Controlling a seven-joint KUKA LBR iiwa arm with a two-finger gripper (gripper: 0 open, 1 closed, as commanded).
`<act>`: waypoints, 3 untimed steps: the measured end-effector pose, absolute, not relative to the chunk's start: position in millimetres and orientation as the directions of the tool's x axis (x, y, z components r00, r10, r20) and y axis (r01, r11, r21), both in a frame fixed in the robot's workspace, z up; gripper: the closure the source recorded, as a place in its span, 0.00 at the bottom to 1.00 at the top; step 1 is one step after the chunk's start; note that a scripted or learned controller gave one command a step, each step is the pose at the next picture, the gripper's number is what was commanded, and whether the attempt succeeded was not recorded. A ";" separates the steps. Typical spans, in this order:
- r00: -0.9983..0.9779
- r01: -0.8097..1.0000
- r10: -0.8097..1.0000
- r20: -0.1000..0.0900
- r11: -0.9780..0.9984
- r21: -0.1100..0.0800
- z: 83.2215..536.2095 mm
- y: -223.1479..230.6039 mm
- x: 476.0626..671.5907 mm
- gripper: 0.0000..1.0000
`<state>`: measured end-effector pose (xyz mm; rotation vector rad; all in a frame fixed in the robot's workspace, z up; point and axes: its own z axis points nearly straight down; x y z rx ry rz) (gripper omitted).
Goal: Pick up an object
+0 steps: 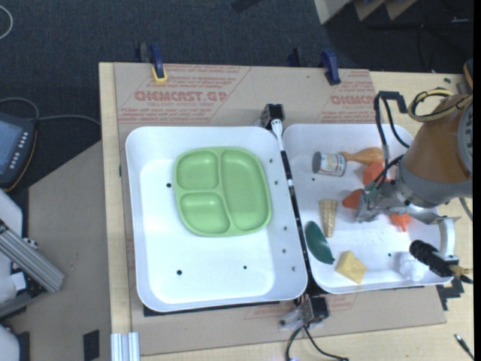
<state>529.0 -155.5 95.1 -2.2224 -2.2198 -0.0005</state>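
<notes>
My gripper [367,207] hangs low over the middle of the right bin [376,280]. A small red-orange piece [352,198] lies just to its left, touching or nearly touching it. Another red-orange piece [400,219] lies just to its right. An orange object [373,173] sits right behind the gripper. Farther off lie a pale ice-cream cone [329,215], a small grey jar on its side [329,163] and a tan piece [366,155]. I see nothing clearly held.
A dark green leaf-shaped thing [318,241] and a yellow wedge [350,266] lie near the right bin's front-left. A white crumpled thing [409,265] sits at its front right. The left bin [150,224] holds a green divided plate [223,190].
</notes>
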 end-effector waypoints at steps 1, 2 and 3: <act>-0.001 1.000 1.000 -0.002 0.001 0.007 157.3 -150.0 530.2 1.00; -0.002 1.000 1.000 -0.002 0.002 0.007 209.6 -140.7 536.6 1.00; -0.001 1.000 1.000 -0.001 0.001 0.004 225.8 -140.6 537.4 1.00</act>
